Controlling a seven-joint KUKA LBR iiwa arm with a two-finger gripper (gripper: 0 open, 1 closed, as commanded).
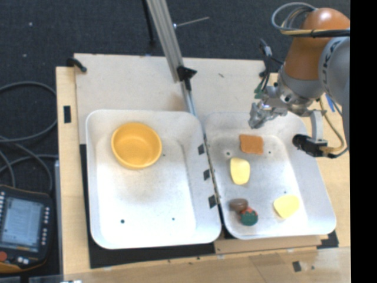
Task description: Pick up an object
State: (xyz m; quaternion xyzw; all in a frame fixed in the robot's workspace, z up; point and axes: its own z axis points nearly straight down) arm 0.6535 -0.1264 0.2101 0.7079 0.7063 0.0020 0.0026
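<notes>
End effector (258,118) hovers over right bin's (312,175) back edge, just above the orange block (251,144), prob. lining up a grab; can't tell its opening, nothing visibly held. Yellow bowl (136,145) sits alone in left bin (106,217).

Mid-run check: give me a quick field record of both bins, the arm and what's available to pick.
left bin: holds a yellow bowl, upright, near its back left
right bin: holds five small items
items: orange-brown block; pale yellow piece; yellow wedge; brown lump touching a green and red piece
gripper: over the right bin's back edge, just behind the orange-brown block
held: nothing seen between the fingers
</notes>
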